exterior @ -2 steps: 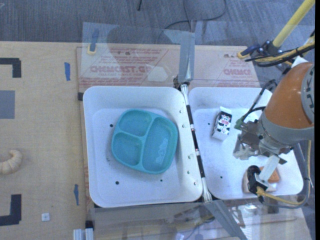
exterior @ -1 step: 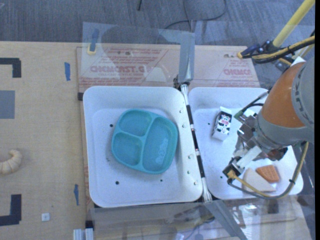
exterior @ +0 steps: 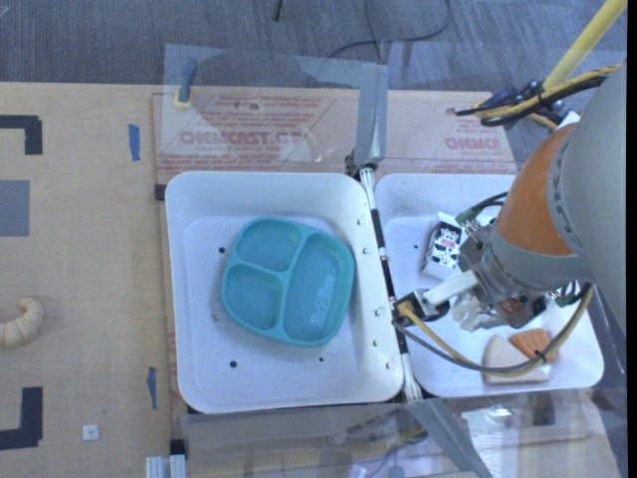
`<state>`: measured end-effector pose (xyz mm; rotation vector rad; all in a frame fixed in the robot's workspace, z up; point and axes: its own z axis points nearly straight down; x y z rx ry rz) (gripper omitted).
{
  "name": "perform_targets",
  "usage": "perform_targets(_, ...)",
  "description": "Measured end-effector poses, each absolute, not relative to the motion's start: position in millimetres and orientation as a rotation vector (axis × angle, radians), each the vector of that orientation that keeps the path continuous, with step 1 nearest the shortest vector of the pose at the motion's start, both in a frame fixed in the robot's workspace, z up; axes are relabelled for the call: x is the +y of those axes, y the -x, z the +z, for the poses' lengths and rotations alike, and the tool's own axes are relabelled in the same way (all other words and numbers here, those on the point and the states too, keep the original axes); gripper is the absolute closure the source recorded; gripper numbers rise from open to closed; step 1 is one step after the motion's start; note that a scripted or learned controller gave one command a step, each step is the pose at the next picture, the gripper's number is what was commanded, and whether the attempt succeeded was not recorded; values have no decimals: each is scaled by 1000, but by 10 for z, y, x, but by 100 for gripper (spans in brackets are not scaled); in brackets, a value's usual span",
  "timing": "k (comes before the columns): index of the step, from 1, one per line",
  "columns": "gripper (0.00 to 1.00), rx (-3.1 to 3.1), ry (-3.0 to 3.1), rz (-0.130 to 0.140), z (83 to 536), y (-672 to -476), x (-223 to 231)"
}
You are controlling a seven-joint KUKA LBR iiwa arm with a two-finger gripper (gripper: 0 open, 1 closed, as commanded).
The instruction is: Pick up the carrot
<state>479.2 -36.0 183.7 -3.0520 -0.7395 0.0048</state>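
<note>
Carrot lies in the right bin, just beside the gripper.

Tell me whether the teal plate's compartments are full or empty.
Empty. The plate sits flat in the left bin, and all three compartments show bare teal with nothing lying in them.

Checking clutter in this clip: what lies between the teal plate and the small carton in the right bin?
In the camera view, just bare bin floor and the two bins' adjoining rims separate the teal plate from the small carton.
</note>
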Motion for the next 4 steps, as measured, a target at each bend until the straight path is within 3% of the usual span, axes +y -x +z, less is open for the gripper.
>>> perform_targets(1,100,-542,3093,6,1837,-4788,150)
perform_targets(2,100,-549,3091,11,1928,-4790,162)
perform_targets(3,100,-1307,2853,6,1835,-4783,-122)
perform_targets(4,100,-828,3029,6,1834,-4784,-197)
